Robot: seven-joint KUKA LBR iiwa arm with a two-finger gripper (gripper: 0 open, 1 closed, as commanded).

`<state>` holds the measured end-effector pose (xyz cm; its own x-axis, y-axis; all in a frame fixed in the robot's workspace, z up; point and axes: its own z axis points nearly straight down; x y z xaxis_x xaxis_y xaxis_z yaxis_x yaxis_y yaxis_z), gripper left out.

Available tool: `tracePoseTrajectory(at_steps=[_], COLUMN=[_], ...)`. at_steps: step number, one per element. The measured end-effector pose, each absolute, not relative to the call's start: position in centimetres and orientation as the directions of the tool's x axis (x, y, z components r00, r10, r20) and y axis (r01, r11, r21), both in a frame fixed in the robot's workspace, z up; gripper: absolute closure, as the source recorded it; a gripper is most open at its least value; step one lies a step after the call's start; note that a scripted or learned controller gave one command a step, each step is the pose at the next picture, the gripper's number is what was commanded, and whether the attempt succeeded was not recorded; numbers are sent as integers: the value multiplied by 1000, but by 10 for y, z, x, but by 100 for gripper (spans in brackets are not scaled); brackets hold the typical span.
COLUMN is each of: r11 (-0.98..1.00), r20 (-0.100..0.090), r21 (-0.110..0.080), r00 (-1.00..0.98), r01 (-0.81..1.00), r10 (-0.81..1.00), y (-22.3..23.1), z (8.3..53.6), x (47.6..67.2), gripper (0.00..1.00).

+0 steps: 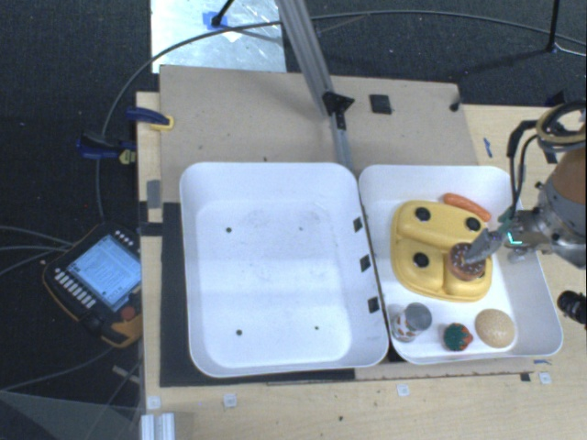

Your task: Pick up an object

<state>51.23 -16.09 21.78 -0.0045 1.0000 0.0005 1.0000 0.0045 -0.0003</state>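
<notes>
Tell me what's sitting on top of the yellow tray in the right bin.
A small brown round piece rests on the yellow tray, with the gripper right over it. Whatever lies beneath the tray is covered.

Dark carpet floor (55, 53) surrounds tan bench (275, 117).

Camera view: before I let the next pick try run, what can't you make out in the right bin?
- Gripper: too small and blurred over the yellow tray to tell its state or whether it touches anything.
- Dark round thing under the gripper: partly covered by it, identity unclear.
- Small grey object at the right bin front: too blurred to identify.
- Arm: cut off by the right edge.
</notes>
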Motion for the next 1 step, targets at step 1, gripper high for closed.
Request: tracePoseTrajectory(at_steps=[1], r11=[5], r20=[0], r21=[1], r00=[-5], r01=[1000], r10=[1000], y=[-161], z=[218], x=[513], gripper=[0])
